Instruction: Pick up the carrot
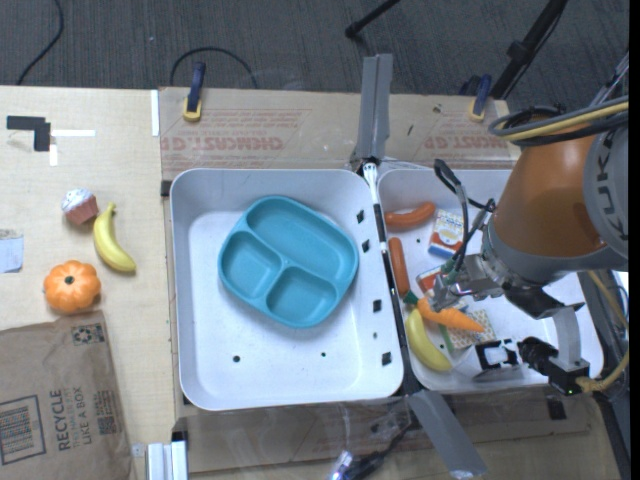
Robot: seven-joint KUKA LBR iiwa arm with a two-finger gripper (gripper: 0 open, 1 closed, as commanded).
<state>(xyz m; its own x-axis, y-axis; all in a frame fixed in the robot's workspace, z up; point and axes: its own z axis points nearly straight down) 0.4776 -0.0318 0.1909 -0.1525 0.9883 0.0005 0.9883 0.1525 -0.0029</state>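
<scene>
over the right bin (420, 183), the arm's tool (447, 296) points down, touching the carrot (455, 319); finger state unclear.

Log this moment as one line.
gripper over right bin | just above carrot | grasp not visible | banana beside carrot

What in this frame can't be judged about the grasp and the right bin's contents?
- End effector above the orange tapered carrot: too small and blurred to tell contact.
- Shallow white right bin: its right part is hidden by the grey-and-orange arm.
- Small printed packet: label too small to read.
- Yellow curved banana: partly under the carrot.
</scene>
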